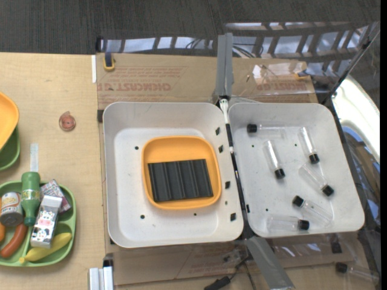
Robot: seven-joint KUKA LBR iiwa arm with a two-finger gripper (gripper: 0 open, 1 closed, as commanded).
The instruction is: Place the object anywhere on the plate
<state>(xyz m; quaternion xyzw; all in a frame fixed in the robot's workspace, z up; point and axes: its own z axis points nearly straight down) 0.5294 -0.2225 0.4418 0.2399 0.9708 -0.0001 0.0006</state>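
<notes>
Because the arm reaches in from the right of the camera view, the right bin is the near one for the end effector and the left bin is the far one. Whether the end effector is apart, together or clamped on anything cannot be told.

The task's things are six clear vials with black caps, all lying flat on the floor of the right bin. None of them is on the plate.
- First vial: far rear corner, cap toward the left bin.
- Second vial and third vial: mid-bin, well apart.
- Fourth vial and fifth vial: near side, close to each other.
- Sixth vial: against the front wall.

The plate is orange and sits in the middle of the left bin. A black ribbed block covers most of its centre, leaving the rim bare. The two bins' adjoining walls stand between the vials and the plate.

Beyond the left bin, on the wooden bench, lie a green tray of toy food, an orange bowl and a small pink disc.
</notes>
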